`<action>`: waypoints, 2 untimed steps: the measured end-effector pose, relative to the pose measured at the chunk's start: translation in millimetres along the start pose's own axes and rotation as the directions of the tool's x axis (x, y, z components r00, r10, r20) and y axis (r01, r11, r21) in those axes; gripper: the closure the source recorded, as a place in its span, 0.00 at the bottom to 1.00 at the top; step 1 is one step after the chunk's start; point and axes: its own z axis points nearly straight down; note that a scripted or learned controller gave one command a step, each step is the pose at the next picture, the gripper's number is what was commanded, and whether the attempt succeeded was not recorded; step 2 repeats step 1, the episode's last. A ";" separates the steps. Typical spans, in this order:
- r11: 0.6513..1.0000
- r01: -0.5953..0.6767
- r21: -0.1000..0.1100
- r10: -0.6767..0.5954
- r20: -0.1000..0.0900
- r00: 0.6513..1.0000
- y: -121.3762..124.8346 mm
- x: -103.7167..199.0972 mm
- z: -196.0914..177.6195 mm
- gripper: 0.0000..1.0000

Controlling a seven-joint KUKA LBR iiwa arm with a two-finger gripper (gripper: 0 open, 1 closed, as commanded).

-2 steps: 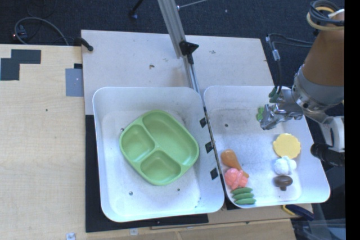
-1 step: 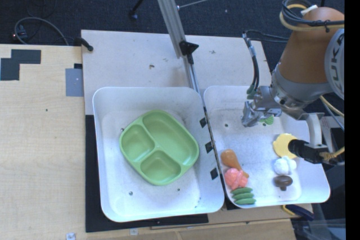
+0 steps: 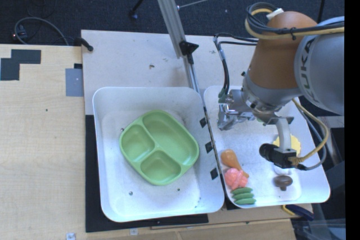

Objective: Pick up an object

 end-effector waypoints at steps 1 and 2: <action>1.000 -0.001 -0.002 0.001 0.001 1.000 5.7 48.0 -2.2 1.00; 1.000 -0.001 -0.002 0.001 0.001 1.000 5.7 48.0 -2.2 1.00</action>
